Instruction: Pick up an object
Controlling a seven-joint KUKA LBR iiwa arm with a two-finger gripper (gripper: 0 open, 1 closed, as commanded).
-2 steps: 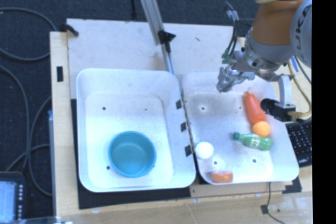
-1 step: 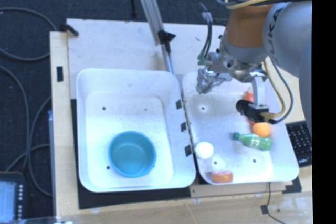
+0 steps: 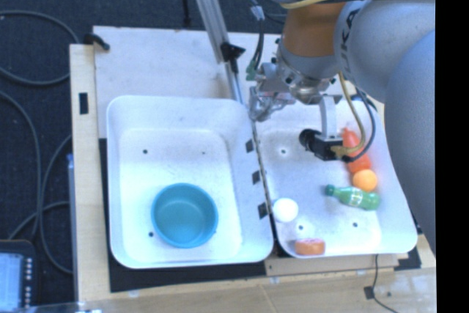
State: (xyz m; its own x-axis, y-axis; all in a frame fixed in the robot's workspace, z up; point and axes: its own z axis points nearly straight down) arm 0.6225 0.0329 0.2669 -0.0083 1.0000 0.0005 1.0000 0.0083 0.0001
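Nothing is picked up yet, as far as I can judge. The blue bowl [image 3: 185,214] sits alone in the left bin [image 3: 124,121], well to the left of the white ball [image 3: 285,210]. The gripper [image 3: 259,110] hangs well behind the white ball, over the far end of the ridge where the two bins meet. I cannot tell whether it is spread or pressed together, and I see nothing held by it. In the right bin [image 3: 330,227], an orange slice [image 3: 308,247] lies just in front of the white ball. A green bottle [image 3: 354,196] and an orange ball [image 3: 364,179] lie further to the white ball's right. Choosing, descending, gripping and lifting all seem left to do.
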